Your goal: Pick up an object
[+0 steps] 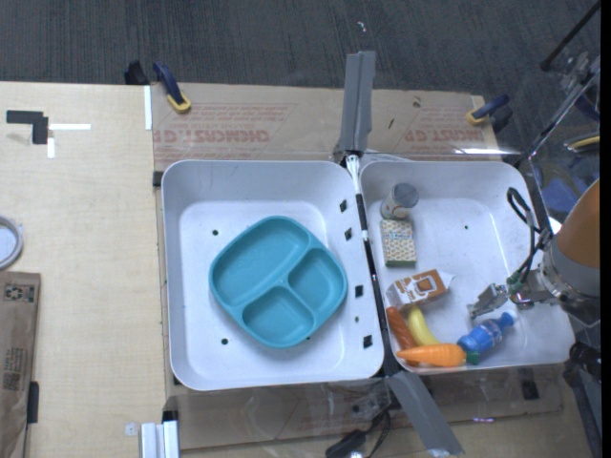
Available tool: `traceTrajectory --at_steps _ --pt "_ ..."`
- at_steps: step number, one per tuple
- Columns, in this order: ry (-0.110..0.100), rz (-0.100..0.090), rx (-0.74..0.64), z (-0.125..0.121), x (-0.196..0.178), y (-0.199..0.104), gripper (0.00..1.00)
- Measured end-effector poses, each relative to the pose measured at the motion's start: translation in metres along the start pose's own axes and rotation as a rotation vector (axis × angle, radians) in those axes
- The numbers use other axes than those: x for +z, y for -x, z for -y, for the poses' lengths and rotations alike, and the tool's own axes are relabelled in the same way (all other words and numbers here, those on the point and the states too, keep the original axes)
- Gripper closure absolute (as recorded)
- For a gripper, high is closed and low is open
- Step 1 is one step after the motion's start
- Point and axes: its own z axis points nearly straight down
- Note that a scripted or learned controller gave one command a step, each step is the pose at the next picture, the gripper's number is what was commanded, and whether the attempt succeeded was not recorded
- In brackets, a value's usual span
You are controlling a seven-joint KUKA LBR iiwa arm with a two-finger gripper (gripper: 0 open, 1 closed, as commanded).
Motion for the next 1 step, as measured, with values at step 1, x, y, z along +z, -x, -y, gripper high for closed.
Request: traceTrajectory --at_steps 1 --pt "-0.001 -0.001 -0.249 -0.0039 0.0002 -0.0404 0.0"
